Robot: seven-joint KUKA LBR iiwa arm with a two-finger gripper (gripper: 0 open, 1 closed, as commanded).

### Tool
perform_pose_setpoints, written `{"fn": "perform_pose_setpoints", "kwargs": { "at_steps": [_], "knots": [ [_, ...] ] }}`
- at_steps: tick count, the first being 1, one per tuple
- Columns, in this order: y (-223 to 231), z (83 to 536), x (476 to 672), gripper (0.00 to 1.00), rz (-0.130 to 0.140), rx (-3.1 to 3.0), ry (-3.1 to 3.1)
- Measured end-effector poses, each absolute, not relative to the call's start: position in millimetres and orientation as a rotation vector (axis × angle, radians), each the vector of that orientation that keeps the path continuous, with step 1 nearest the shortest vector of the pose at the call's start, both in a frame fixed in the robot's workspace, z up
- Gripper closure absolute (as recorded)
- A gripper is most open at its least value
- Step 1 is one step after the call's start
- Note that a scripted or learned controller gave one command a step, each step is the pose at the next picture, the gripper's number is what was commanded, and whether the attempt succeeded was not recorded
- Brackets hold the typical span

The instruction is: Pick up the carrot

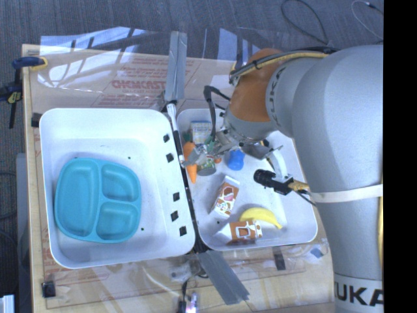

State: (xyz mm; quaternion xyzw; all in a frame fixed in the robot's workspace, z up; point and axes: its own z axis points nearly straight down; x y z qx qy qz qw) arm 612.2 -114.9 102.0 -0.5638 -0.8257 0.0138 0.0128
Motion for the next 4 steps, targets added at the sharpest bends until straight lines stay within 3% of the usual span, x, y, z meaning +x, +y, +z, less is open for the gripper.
{"fn": "perform_pose_setpoints", "kwargs": {
  "at_steps": [1,2,3,4],
  "knots": [
    [-119,117,614.6,1.0,0.045,-1.762,-2.583],
    [-129,109,599.3,1.0,-0.014,-1.739,-2.664],
    [-119,112,595.2,1.0,0.001,-1.539,-2.805],
    [-71,191,539.7,1.0,0.003,-2.401,-2.023]
  ]
}}
